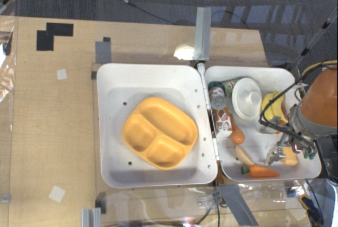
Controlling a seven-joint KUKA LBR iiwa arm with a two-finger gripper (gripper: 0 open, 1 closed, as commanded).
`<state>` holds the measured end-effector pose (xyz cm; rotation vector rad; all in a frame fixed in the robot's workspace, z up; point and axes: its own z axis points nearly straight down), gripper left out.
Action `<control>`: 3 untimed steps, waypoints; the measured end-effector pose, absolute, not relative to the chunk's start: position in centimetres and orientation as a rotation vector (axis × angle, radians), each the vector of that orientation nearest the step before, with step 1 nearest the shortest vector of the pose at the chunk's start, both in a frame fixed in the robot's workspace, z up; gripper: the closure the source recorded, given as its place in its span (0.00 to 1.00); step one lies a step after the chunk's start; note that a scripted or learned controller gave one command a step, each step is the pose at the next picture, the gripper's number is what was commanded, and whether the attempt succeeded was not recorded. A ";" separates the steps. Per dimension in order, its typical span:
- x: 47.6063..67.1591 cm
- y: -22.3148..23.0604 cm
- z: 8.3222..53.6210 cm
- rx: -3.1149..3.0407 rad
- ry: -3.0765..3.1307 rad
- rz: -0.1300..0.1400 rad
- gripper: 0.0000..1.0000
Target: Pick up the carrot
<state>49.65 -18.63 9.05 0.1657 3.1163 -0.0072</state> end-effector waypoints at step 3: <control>49.6 -18.2 10.3 0.397 3.091 -0.004 1.00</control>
